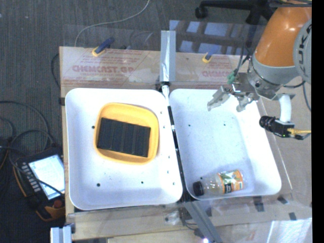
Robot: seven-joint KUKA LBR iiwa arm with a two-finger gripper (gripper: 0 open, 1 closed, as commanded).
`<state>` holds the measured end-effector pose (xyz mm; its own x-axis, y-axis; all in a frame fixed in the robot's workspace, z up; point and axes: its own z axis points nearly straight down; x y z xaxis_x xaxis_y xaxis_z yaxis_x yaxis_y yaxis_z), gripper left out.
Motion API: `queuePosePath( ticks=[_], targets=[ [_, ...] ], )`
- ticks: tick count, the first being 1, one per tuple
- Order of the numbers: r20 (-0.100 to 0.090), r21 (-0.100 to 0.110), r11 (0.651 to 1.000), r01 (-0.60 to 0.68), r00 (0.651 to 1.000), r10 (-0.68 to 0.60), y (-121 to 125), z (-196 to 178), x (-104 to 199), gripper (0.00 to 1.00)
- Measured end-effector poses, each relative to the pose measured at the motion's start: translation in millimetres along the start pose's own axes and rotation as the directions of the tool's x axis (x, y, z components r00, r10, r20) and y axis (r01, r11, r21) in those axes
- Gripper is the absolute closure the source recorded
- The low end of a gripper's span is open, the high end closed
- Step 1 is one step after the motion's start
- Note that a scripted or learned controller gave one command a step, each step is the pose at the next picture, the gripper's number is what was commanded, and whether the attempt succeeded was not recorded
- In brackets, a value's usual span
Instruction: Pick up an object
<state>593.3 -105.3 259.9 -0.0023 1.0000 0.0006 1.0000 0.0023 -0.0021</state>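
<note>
while the task asks only for one object to be lifted, nothing in the frame suggests that has happened yet. the gripper [230, 99] hangs in the upper right of the frame, over the far end of the right bin [263, 186], with its two fingers spread apart and nothing between them. the grey arm [281, 39] with its orange band comes in from the upper right corner.

the likeliest target, a small plastic bottle [220, 183] with a dark cap and an orange-and-green label, lies on its side at the bottom of the frame, against the near wall of the right bin, well apart from the gripper. in the left bin [78, 151], at centre left of the frame, a yellow tray [126, 111] sits flat with a dark rectangular slab [124, 137] resting in it; both look untouched.

judged from this, the task is at its start: no approach over any object, no descent, no grasp. what is left is nearly everything: moving across to a chosen object, lowering, closing on it and lifting. the bottle's place tight against the bin wall may leave little room for one finger.
</note>
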Motion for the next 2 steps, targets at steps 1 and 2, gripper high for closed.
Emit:
queuePosePath(
  ticks=[1,2],
  targets=[
    [-0.001,-0.001,0.924,0.382,0.924,-0.382,-77.4,132.4,-46.3,0.0],
    [0.007,-0.012,0.902,0.431,0.902,-0.431,-105.1,166.3,-58.1,0.0]
  ],
)
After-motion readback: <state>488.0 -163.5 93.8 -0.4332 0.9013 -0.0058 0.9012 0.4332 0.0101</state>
